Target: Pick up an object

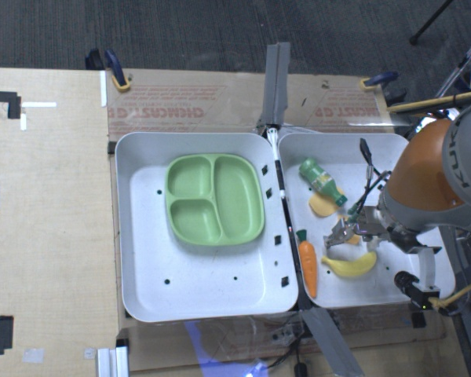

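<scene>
Arm [432, 175] is reaching in from the right, gripper [344, 235] sitting low in the right bin [392, 293], just above the banana [351, 265]. Can't tell whether it's clamping anything; nothing is visibly sitting in it. Banana is lying flat near the bin's front: yellow, curved, tips pointing up, looking like plastic toy fruit. Carrot [308, 267], orange with a green top, is lying along the bin's left wall. Green bottle [323, 181] and a yellow-orange piece [322, 205] are lying further back. Green divided plate [215, 200] is sitting in the left bin [141, 273].

A wooden bench [47, 234] bears two white bins [141, 234], seemingly touching.
</scene>
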Tool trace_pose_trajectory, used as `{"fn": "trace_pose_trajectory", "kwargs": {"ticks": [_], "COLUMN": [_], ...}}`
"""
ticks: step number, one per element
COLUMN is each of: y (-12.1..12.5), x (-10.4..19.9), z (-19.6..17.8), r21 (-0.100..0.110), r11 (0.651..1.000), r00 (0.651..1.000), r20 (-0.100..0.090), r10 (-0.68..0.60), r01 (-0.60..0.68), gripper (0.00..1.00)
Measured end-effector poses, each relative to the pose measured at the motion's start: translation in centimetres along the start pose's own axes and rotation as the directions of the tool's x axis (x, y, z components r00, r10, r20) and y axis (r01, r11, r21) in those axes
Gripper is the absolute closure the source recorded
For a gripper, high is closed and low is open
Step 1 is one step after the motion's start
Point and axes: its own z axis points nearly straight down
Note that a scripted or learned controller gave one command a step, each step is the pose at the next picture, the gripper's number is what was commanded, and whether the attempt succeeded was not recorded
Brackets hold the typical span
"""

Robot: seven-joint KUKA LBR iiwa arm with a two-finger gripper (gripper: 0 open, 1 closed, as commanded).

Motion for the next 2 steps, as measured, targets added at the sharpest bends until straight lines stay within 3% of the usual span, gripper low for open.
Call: {"fn": "trace_pose_trajectory", "kwargs": {"ticks": [1, 2], "y": [-2.0, -2.5], "x": [-7.0, -2.4], "z": [-6.8, 0.0], "r21": [-0.003, -0.002], "r11": [0.998, 1.000], "r00": [0.998, 1.000], "r20": [0.002, 0.000], "r10": [-0.062, 0.004], "r01": [0.062, -0.004], "gripper": [0.00, 0.00]}}
